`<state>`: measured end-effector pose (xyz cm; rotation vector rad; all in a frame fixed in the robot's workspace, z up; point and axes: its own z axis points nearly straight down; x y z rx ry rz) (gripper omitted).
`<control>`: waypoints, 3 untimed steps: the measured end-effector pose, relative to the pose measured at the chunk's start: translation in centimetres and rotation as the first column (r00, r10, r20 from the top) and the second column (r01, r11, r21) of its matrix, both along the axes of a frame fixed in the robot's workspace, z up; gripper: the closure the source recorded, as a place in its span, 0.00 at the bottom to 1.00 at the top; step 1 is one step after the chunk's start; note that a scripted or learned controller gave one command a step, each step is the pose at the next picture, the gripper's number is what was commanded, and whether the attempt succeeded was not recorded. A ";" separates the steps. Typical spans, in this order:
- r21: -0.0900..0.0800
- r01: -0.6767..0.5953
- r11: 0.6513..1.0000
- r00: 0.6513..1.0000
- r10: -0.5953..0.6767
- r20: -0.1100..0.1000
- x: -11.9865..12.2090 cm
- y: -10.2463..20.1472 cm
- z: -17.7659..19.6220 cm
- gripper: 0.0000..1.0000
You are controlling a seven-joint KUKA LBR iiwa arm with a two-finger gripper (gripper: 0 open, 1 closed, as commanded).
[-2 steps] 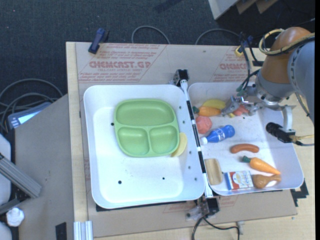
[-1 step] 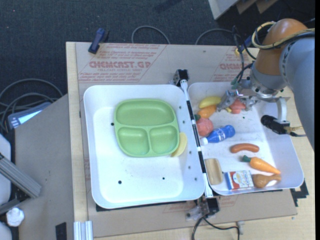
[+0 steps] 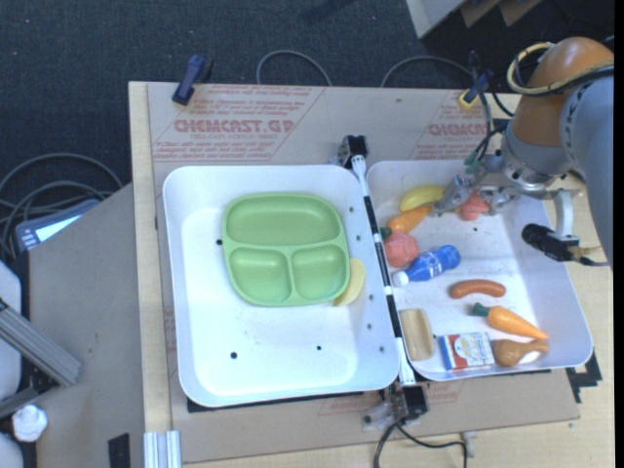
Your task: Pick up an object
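My gripper [image 3: 471,195] hangs low over the back of the right bin [image 3: 546,261], right above a small pinkish-red object [image 3: 476,208]. Whether it touches that object I cannot make out. Just left of it lie a yellow fruit [image 3: 419,198] and a small orange carrot [image 3: 407,219]. Further forward in the same bin are a red apple [image 3: 400,250], a blue bottle [image 3: 432,263], a sausage [image 3: 478,288], a larger carrot [image 3: 509,322], a tan bread piece [image 3: 416,332] and a small carton [image 3: 463,349].
The left bin [image 3: 195,291] holds a green divided plate [image 3: 286,247] with a yellow piece [image 3: 353,283] at its right edge. A black divider clamp [image 3: 353,148] sits between the bins. Cables run behind the bench and beside the arm [image 3: 546,105].
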<state>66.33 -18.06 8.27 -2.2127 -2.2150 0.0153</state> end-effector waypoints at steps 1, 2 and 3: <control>-0.001 0.001 1.000 1.000 -0.001 0.000 0.0 1.3 0.1 0.00; -0.002 0.001 1.000 1.000 -0.001 -0.001 0.0 2.4 0.1 0.00; -0.002 0.001 1.000 1.000 -0.001 -0.001 0.0 2.8 0.1 0.00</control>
